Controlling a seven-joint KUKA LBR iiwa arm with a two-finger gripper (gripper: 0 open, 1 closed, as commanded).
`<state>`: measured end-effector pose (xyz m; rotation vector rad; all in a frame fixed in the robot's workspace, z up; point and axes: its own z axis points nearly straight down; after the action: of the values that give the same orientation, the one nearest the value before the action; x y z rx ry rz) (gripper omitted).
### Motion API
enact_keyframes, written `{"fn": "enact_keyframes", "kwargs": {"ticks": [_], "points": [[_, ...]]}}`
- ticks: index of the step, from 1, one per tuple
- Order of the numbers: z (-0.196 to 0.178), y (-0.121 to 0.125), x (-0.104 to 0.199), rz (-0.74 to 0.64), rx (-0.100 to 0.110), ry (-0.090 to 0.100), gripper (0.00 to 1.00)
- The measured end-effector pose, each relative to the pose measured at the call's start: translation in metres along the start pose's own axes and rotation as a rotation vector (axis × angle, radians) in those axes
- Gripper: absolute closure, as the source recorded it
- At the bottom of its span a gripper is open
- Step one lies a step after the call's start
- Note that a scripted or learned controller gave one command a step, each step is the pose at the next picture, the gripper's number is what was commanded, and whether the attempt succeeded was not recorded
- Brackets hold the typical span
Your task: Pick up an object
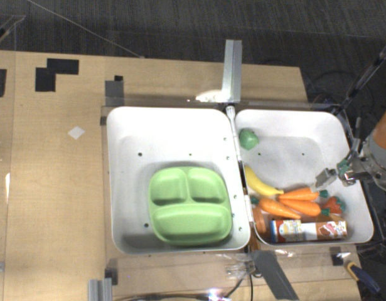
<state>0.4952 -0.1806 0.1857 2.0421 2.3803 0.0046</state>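
- Right bin [287, 121], front: bottle [309, 231] lying on its side along near wall.
- Behind it: two carrots [290, 200], banana [260, 184] at left.
- Gripper [334, 175] just above carrots' right end; fingers apart, nothing btwn them.
- Far left corner: green ball [248, 138].
- Left bin [167, 127]: green tray [190, 204].

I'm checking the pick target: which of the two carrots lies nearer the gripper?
The upper carrot, whose leafy end lies just below the gripper. The lower carrot lies beside it, closer to the bottle.
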Motion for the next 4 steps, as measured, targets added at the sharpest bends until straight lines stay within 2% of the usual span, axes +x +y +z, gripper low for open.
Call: {"fn": "enact_keyframes", "kwargs": {"ticks": [1,2,3,4], "points": [[-0.087,0.006,0.045,0.09,0.0,0.0,0.0],[-0.033,0.057,-0.03,0.131,0.003,0.0,0.0],[0.077,0.046,0.019,0.047,0.004,0.002,0.0],[0.067,0.048,0.019,0.046,-0.001,0.002,1.0]]}}
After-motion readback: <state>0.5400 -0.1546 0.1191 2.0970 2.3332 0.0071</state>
